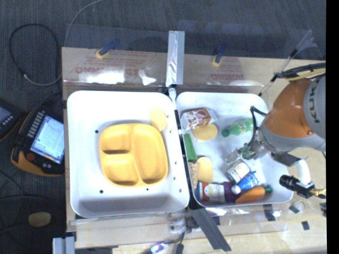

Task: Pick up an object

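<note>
The arm's orange band (288,110) enters from the right over the right bin (228,99). My gripper (239,154) hangs low in that bin's middle right. Just below it lies a small white can (239,171) with a blue-capped item (249,183) beside it. A green bottle (238,127) lies just above the gripper. A snack bag (197,118), a round yellow piece (205,133), a green marker (190,147), a pale yellow lump (204,169), a red-labelled bottle (216,191) and an orange carrot (251,194) also lie in this bin.
The left bin (85,110) holds a yellow divided tray (132,153) and a small yellow piece (158,119) by its upper right corner. A metal divider (175,57) stands behind the bins. A handheld pendant (45,142) lies on the floor at the left.
</note>
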### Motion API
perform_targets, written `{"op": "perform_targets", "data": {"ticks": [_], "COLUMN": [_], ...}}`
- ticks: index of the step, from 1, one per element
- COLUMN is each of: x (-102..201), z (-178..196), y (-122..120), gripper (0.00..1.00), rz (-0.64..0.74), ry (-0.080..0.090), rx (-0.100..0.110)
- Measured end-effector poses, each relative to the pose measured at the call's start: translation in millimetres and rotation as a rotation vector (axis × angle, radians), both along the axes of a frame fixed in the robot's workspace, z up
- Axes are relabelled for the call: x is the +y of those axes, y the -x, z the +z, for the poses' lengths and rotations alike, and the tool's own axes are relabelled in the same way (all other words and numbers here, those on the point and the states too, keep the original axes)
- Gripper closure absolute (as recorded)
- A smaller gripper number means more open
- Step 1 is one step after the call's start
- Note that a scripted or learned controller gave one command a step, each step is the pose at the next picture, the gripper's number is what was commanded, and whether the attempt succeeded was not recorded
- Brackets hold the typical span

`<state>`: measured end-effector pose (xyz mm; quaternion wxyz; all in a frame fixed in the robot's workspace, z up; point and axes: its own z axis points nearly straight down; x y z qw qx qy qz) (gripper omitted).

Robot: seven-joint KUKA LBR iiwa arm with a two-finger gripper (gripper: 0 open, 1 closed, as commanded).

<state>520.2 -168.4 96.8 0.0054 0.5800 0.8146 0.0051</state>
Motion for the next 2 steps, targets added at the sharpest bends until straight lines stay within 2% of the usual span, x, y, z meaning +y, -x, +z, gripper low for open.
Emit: {"op": "perform_targets", "data": {"ticks": [1, 2], "x": [-27, 15], "z": [-1, -5], "y": [8, 16], "gripper": [1.00, 1.00], "rz": [-0.181, -0.491], "ry": [-0.001, 0.005], "rx": [0.012, -0.012]}}
